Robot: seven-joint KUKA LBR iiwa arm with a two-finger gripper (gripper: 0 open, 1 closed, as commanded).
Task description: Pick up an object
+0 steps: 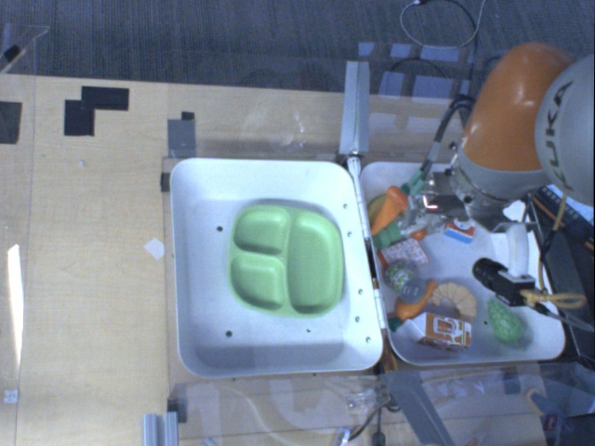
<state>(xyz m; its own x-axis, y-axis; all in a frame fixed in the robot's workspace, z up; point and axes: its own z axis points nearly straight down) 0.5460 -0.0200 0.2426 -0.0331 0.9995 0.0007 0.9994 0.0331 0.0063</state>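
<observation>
A: Where is the two-finger gripper (423,204)?

B: Low over the upper left part of the shallow white right-hand bin (544,342), under the grey arm with its orange band.

A: Is it open, closed, or gripping something?

B: I cannot tell; the wrist hides that from this angle. Nothing can be seen held in it.

A: What lies closest to it?

B: An orange carrot-shaped toy (386,214), just beside it on the picture's left. A small white card with blue and red marks (459,232) lies just to its right and a little lower.

A: And below it in the picture?

B: A pink checkered packet (405,249) is just beneath it, then a round greenish ball (402,277), then a curved orange piece (414,300). Right of that piece lies a tan round disc (456,298).

A: Farther off?

B: A small orange and white carton (446,331) lies near the bin's lower rim, well below the gripper. A green leafy lump (507,323) lies down and to the right.

A: And the other side?

B: Well to the gripper's left, the shallow white left-hand bin (200,249) holds a pale green compartment plate (286,258).
</observation>
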